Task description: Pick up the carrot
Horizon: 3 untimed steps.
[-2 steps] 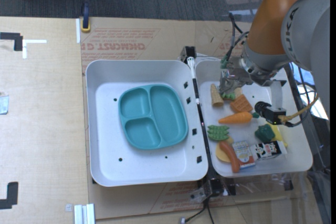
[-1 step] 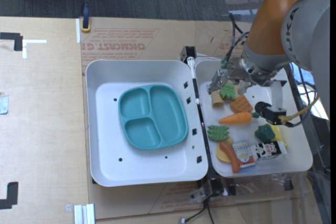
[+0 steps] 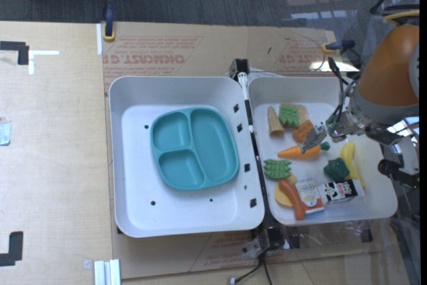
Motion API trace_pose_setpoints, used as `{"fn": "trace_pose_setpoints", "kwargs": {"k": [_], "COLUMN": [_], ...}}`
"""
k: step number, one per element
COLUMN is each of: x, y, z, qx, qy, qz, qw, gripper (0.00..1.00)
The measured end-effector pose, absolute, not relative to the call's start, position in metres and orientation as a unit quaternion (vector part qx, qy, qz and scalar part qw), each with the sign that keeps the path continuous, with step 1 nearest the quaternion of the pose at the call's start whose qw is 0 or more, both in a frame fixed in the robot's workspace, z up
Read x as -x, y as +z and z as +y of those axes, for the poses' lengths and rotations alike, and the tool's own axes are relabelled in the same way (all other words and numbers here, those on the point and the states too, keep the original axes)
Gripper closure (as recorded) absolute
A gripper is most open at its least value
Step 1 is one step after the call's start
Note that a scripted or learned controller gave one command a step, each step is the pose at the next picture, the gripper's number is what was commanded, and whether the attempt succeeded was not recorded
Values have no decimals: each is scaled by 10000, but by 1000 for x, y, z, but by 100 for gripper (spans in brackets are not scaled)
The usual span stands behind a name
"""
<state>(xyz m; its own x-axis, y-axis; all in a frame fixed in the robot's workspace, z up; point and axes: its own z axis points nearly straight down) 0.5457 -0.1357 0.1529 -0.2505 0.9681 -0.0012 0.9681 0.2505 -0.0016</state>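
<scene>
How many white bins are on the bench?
2. The left bin holds a teal plate. The right bin holds the toy food, including the carrot.

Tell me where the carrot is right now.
The carrot lies in the right bin, near its middle, directly under the gripper and just above a green leafy toy.

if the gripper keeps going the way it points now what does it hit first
Most likely the carrot: the gripper points down and left, right at it. Depth is unclear from above, so contact can't be judged.
</scene>
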Motion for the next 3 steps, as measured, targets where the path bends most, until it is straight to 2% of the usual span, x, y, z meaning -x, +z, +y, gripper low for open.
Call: {"fn": "trace_pose_setpoints", "kwargs": {"k": [1, 2, 3], "x": [-571, -526, -489], "y": [91, 92, 97], "z": [-152, -159, -167], "qx": [6756, 7029, 6480], "qy": [5, 3, -58], "qz": [-7372, -7112, -7615], "qw": [1, -1, -129], "gripper": [0, 0, 0]}}
